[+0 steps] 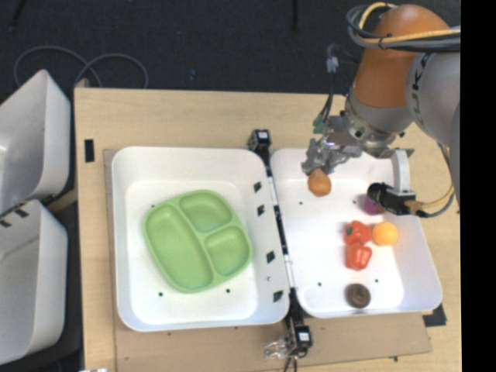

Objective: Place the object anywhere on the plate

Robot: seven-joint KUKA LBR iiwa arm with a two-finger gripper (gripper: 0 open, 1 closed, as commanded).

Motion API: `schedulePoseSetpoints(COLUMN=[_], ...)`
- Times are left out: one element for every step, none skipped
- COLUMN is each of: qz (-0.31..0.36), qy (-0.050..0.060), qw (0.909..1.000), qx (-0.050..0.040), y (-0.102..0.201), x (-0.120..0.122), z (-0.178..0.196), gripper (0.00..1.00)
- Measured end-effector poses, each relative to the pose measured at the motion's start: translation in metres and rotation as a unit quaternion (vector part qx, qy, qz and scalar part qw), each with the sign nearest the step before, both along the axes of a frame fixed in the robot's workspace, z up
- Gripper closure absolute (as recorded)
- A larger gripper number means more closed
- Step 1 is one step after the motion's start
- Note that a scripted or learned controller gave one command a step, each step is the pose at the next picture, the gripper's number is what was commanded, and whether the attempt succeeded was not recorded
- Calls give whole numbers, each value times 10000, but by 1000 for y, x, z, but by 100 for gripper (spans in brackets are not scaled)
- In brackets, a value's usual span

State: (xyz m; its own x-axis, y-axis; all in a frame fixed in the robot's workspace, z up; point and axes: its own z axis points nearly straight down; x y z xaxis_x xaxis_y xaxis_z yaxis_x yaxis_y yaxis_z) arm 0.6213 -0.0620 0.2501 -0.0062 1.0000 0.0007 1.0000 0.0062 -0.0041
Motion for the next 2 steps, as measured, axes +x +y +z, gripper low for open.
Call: schedulePoseSetpoints(qz=[1,5], qy=[1,-12], qw=[10000,10000], qx=[0,1], y=[52,103], x=[-8,-4], z=[-15,-10], gripper=[100,100])
